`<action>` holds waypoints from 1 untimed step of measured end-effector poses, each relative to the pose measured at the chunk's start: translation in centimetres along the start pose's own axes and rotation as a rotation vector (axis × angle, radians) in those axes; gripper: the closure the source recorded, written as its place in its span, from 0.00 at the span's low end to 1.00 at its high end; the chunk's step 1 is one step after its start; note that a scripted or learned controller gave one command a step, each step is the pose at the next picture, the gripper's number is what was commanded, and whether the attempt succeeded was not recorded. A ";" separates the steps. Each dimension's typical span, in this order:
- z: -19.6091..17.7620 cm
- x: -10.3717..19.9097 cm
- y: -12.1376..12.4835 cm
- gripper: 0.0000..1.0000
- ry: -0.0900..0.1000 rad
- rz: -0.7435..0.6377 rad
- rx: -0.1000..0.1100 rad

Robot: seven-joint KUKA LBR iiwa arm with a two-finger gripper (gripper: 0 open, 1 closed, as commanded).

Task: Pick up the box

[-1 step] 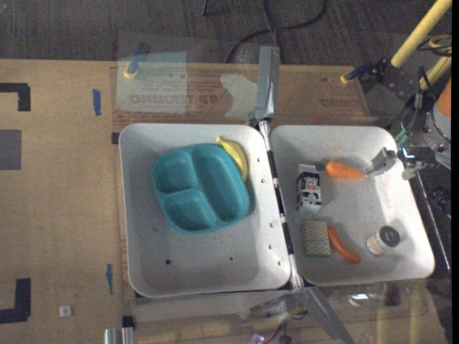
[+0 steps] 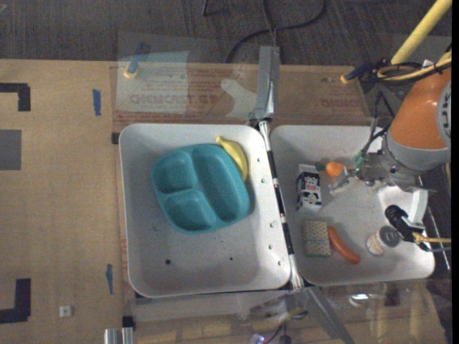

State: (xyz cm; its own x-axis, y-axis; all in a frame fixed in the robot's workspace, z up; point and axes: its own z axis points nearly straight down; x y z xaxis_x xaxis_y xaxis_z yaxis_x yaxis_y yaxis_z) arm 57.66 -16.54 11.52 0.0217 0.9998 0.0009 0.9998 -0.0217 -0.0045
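Observation:
The box is small and white with a black-and-white print, and it lies flat at the left side of the right bin. My gripper hangs over the upper middle of that bin, to the right of the box and apart from it. A small orange thing sits just left of the gripper, between it and the box's top corner. Nothing shows held in the gripper.
Below the box lie a tan sponge-like pad and an orange-red sausage shape. A small round pale jar stands at the lower right. The left bin holds a teal divided plate and a yellow banana.

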 end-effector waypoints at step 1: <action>2.8 -3.1 -3.1 0.00 0.000 0.006 -0.012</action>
State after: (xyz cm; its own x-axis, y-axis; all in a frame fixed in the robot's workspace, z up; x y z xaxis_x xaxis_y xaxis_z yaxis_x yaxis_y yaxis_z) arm 54.53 -19.54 8.72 0.0278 0.9996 0.0007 0.9996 -0.0278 0.0076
